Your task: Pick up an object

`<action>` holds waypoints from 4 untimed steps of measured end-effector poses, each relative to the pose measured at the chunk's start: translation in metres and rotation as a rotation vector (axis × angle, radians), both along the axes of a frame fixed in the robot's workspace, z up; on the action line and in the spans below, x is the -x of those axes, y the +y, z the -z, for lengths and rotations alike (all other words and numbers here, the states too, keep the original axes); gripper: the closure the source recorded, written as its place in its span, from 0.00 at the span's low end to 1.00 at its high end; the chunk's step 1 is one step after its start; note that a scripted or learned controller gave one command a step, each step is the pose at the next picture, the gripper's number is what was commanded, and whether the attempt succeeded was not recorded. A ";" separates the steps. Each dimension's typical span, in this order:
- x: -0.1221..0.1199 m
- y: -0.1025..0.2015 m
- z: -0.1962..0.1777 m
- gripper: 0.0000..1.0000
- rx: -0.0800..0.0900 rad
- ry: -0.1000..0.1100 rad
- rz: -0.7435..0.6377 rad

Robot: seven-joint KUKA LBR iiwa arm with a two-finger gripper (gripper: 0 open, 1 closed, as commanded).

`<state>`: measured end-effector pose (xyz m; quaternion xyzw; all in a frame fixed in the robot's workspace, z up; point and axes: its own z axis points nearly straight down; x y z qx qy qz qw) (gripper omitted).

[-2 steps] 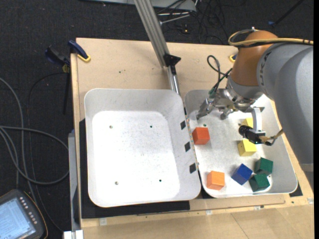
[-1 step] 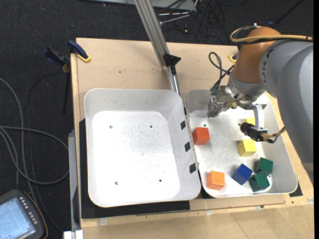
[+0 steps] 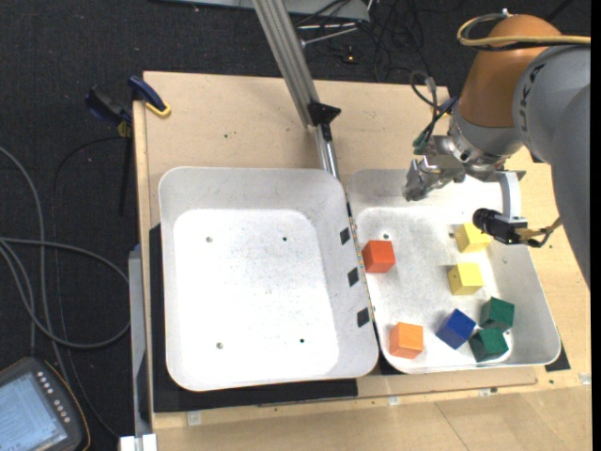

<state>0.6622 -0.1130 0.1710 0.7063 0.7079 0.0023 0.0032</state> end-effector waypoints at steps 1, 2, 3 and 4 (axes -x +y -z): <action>-0.002 0.000 -0.043 1.00 0.000 0.001 0.000; -0.004 0.000 -0.063 1.00 0.000 0.003 0.000; 0.004 0.053 -0.054 1.00 -0.002 0.010 -0.005; 0.024 0.103 -0.066 1.00 -0.003 0.009 -0.005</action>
